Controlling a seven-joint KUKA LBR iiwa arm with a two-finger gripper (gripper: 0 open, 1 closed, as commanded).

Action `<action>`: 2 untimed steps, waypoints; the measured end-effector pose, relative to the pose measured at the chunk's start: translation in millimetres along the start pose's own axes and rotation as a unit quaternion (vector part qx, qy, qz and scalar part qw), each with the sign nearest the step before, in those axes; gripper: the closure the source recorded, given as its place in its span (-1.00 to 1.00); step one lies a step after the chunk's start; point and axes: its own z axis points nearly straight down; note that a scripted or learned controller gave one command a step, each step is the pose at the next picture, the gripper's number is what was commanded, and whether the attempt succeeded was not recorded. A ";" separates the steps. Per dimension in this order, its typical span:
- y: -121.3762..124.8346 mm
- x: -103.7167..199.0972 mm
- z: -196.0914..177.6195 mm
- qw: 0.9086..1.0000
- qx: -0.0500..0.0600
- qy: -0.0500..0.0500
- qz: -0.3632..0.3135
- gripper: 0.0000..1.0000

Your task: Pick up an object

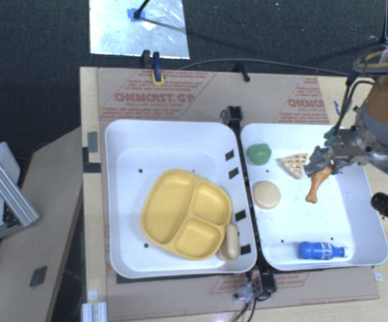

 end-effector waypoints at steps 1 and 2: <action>26.6 56.2 8.8 1.000 0.000 0.000 -0.003 1.00; 49.6 98.4 12.8 1.000 0.000 0.001 -0.002 1.00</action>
